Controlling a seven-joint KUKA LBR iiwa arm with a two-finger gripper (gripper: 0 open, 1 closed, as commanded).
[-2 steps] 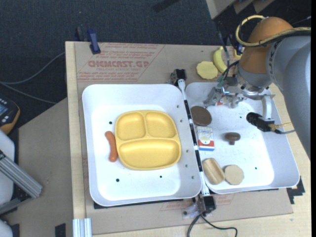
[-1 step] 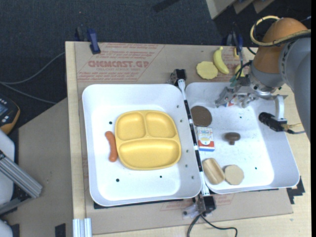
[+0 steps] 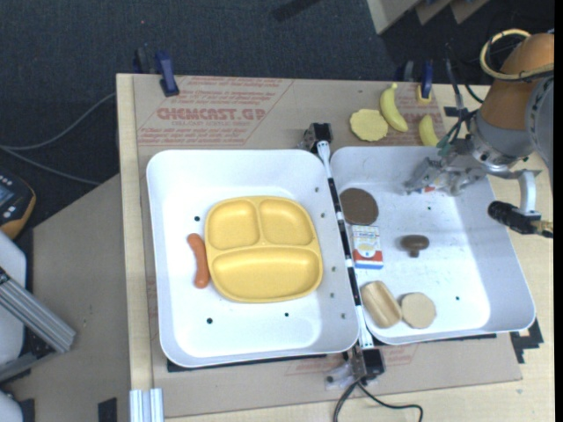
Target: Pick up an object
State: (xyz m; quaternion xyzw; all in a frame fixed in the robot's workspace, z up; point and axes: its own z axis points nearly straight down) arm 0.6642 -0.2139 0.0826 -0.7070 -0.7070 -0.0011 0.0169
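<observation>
Pincer (image 3: 428, 181) sits low at right bin's (image 3: 493, 310) back edge, jaw state unclear; shift it over the brown mushroom toy (image 3: 415, 245), descend straight, then close.

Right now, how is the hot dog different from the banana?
The hot dog is orange-red; the banana is yellow. The hot dog lies inside the left bin, right beside the yellow tray; the banana lies on the bench behind the right bin, outside both bins. The hot dog is nearly straight; the banana curves. Both are long, thin toy foods lying flat.
</observation>
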